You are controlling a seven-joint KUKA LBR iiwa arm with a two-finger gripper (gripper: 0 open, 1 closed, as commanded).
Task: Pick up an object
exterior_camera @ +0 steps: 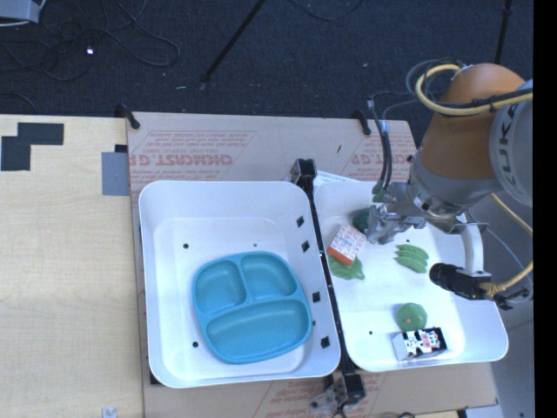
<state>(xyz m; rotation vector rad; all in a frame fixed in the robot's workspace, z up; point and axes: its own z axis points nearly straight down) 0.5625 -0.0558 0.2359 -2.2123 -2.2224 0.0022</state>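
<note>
Hovering low in the right bin (487, 342), the pincer (380, 225) hides its opening

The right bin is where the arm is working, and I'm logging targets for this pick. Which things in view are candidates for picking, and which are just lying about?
Candidates, near the gripper in the right bin:
- orange and white box
- green leafy piece
- green pod
- round green item
- black and white card

Lying about:
- blue divided plate in the left bin
- cardboard sheet
</note>
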